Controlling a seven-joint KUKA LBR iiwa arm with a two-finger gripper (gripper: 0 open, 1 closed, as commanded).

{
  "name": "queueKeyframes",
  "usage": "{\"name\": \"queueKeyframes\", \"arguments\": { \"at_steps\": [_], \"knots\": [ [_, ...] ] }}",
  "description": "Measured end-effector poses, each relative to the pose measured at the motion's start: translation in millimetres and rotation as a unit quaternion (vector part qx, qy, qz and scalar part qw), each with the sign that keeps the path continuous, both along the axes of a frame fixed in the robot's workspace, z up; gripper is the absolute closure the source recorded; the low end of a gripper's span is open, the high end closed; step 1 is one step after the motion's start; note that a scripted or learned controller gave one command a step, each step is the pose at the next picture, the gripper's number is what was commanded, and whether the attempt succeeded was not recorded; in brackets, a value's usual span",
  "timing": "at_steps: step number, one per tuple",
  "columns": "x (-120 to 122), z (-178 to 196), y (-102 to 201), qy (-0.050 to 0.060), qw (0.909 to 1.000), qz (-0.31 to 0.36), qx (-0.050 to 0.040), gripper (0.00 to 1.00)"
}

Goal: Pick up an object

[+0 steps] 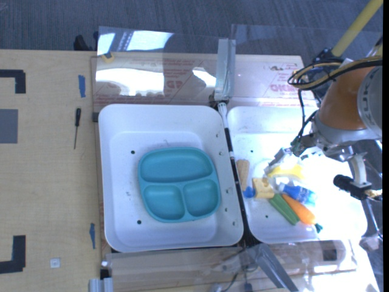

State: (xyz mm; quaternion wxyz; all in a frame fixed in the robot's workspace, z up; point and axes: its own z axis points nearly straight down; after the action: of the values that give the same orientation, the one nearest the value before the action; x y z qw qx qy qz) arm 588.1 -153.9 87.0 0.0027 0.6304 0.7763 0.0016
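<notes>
The small toy foods in the right-hand shallow white bin (pixel 340 221) look like light, stiff, smooth plastic, likely to slip out of a loose pinch. The orange carrot-shaped piece (pixel 300 211) and the green stick-shaped piece (pixel 282 208) lie side by side, so either is best taken across its narrow width near mid-length. Touching them are a blue and white bottle-like piece (pixel 298 193) and a yellow blocky piece (pixel 264 188) (packed tightly enough that a neighbour could get nudged). A tan stick (pixel 243 171) lies apart, nearer the bin's left wall. The tool (pixel 284 156) hangs just above the cluster's upper edge, near a pale yellow piece (pixel 284 171); whether it is released or clenched I cannot tell. Left of this bin, a teal divided plastic plate (pixel 179 183) sits in the other white bin (pixel 115 163).
</notes>
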Motion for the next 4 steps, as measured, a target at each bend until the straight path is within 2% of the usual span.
{"name": "queueKeyframes", "arguments": {
  "at_steps": [1, 2, 3, 4],
  "knots": [
    [-45.0, 0.8, 24.6, 0.000, 0.9987, 0.051, -0.0001, 0.00],
    [-50.7, 1.2, 29.2, -0.001, 0.9799, 0.200, -0.0016, 0.00],
    [-95.3, 1.1, 18.4, -0.001, 0.9777, 0.210, -0.0014, 0.00],
    [-92.4, 12.9, 18.1, -0.005, 0.9779, 0.209, -0.0028, 1.00]
  ]
}}
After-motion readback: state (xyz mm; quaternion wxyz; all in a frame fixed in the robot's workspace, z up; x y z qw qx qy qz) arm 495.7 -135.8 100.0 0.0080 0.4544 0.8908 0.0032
